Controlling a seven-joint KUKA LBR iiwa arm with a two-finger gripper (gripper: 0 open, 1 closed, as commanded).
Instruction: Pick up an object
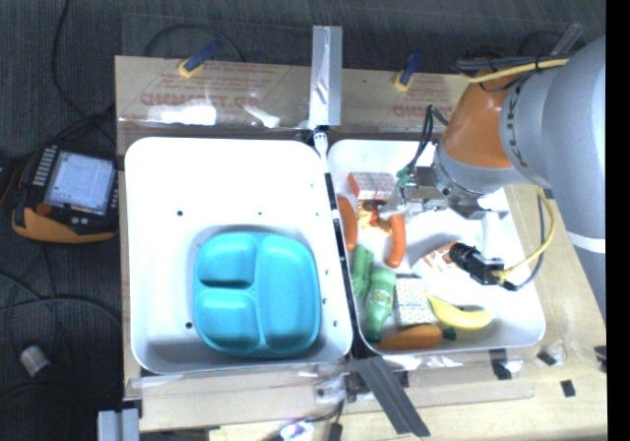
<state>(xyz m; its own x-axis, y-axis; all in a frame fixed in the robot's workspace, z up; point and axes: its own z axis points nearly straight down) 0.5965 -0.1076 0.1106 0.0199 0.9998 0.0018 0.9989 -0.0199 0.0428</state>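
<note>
The right bin (527,321) holds a pile of toy food. A yellow banana (461,313) lies near the front, with an orange carrot (411,337) beside it at the front wall. A green bottle (381,297) and a small patterned white box (411,301) sit left of the banana. An orange sausage (396,238) and another orange piece (348,222) lie further back, near a red and white box (366,183). My gripper (417,191) hangs low over the back middle of this bin, just above the sausage and right of the red and white box.
The left bin (157,173) holds a blue divided tray (258,291) at its front. A black connector on a yellow cable (474,262) hangs from the arm over the right bin. A metal post (326,75) stands behind the divider between the bins.
</note>
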